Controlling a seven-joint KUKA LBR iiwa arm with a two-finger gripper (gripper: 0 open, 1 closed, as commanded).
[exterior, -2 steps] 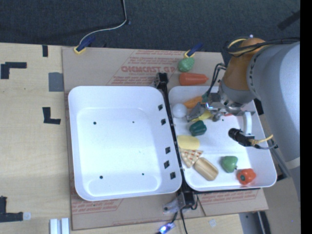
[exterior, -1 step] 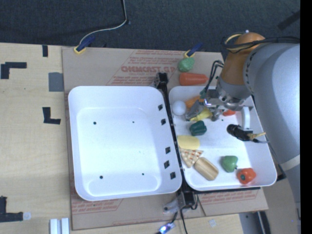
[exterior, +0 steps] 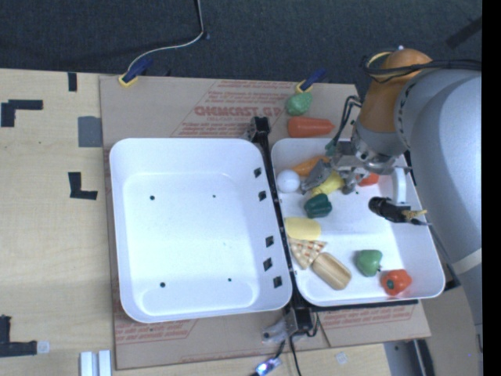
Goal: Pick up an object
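Observation:
My gripper (exterior: 327,180) reaches down into the right bin (exterior: 415,245) near its upper left part. It hangs right over a yellow piece (exterior: 332,185), with an orange piece (exterior: 307,165) to its upper left. A dark green pepper (exterior: 317,205) lies just below it, and a white ball (exterior: 288,181) rests by the bin's left wall. A small red piece (exterior: 369,180) shows to the gripper's right. Whether anything sits in the gripper is hidden from this angle.
Lower in the right bin lie a pale yellow piece (exterior: 302,228), a ribbed shell-like piece (exterior: 307,250), a tan bread roll (exterior: 332,271), a green pepper (exterior: 368,262) and a red pepper (exterior: 396,281). Beyond the bin sit a green toy (exterior: 298,103) and an orange carrot (exterior: 310,126). The left bin (exterior: 133,163) adjoins.

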